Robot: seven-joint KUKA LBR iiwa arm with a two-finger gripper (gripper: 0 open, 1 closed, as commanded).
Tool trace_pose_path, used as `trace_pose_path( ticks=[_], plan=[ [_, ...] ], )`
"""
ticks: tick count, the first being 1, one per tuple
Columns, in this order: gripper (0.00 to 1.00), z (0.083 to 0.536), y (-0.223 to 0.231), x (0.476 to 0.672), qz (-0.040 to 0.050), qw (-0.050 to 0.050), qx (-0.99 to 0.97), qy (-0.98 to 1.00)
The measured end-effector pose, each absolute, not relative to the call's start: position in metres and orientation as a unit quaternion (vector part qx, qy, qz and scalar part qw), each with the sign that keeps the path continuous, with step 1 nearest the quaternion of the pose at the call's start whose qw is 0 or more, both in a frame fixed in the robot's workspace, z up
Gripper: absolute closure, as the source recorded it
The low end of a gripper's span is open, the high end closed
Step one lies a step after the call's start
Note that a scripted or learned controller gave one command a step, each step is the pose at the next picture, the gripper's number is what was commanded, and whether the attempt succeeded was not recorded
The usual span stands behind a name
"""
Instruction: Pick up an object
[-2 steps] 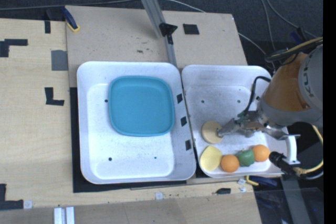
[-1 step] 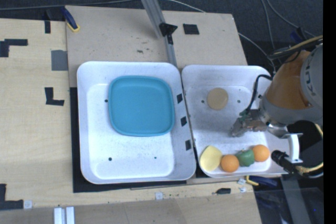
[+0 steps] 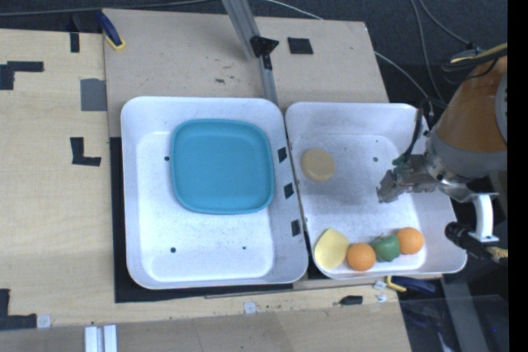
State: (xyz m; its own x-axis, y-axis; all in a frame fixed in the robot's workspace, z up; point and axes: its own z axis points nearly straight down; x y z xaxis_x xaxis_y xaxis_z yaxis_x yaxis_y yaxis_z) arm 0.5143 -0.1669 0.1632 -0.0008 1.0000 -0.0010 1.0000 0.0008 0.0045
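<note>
Reaching in from the right of the frame, the grey arm (image 3: 474, 128) with its orange band is seen over the right bin (image 3: 355, 115), and the hand (image 3: 394, 184) is positioned low above that bin's right-centre floor. Whether the hand is open or closed cannot be told, and nothing is seen gripped in it.

Along the lower edge of the right bin a row of small objects is laid out: a yellow piece (image 3: 331, 248) at the left, an orange ball (image 3: 360, 256) touching it, a green object (image 3: 385, 247) next, and a second orange ball (image 3: 410, 241) at the right end. A tan round object (image 3: 318, 165) is placed apart from them, in the bin's upper left area, well left of the hand.

The left bin (image 3: 140, 177) is occupied by a blue square plate (image 3: 222, 166), set toward its upper middle. Both bins are carried side by side on the table (image 3: 49, 202), at centre frame.
</note>
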Motion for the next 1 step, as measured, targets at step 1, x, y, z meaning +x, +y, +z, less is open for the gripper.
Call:
trace_pose_path(
  ticks=[1],
  plan=[
    [1.00,0.2048,-0.1685,0.5168,0.0006,0.001,0.707,0.707]
  ],
)
